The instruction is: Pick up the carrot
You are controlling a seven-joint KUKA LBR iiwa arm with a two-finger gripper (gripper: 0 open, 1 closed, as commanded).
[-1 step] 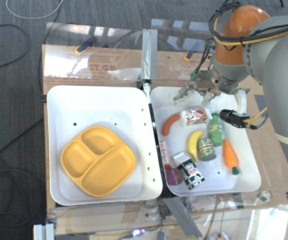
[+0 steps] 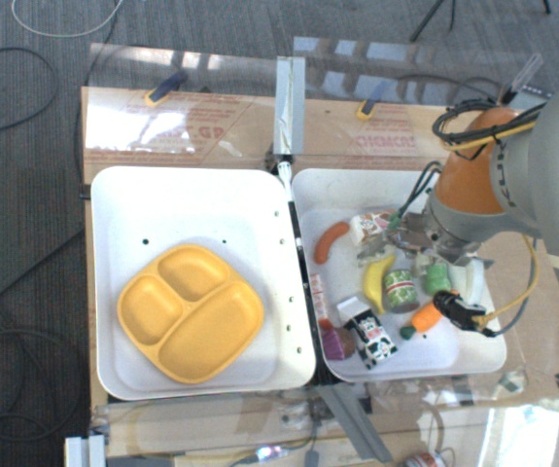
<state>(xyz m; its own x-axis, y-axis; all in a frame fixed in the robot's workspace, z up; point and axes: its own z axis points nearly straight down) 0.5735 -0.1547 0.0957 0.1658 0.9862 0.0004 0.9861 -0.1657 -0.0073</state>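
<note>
The carrot (image 2: 424,318) is a small orange piece with a green tip. It lies in the right bin (image 2: 473,358) near the front right, just right of a green can (image 2: 399,288). My gripper (image 2: 399,235) hangs over the back half of that bin, above a cluster of toy food, up and to the left of the carrot and apart from it. The grey arm with its orange band (image 2: 469,178) reaches in from the right. A black cable (image 2: 466,314) from the arm loops beside the carrot.
Also in the right bin are a red sausage (image 2: 331,240), a yellow banana (image 2: 376,279), a cow-patterned carton (image 2: 369,328), a purple piece (image 2: 332,341) and a green piece (image 2: 437,278). The left bin (image 2: 123,202) holds a yellow divided plate (image 2: 190,312).
</note>
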